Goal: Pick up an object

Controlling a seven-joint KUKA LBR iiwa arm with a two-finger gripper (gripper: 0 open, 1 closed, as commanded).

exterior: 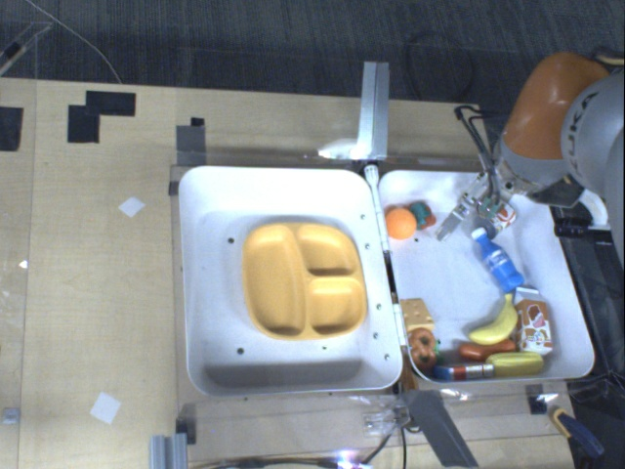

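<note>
My gripper (477,215) hangs over the back of the right bin (576,306), at the end of the grey arm with its orange band (547,106). It looks open, with nothing between its fingers (450,227). Just below it lies a blue bottle (499,264), its cap end close to the gripper. An orange ball (400,224) with a small green item (421,211) beside it sits to the gripper's left. A banana (496,324), a small carton (533,324) and a brown box (417,315) lie near the bin's front.
The left bin (210,262) holds a yellow divided tray (301,279). A metal post (375,110) stands behind the wall between the bins. A yellow-green item (515,363) and a red item (476,354) lie at the right bin's front edge.
</note>
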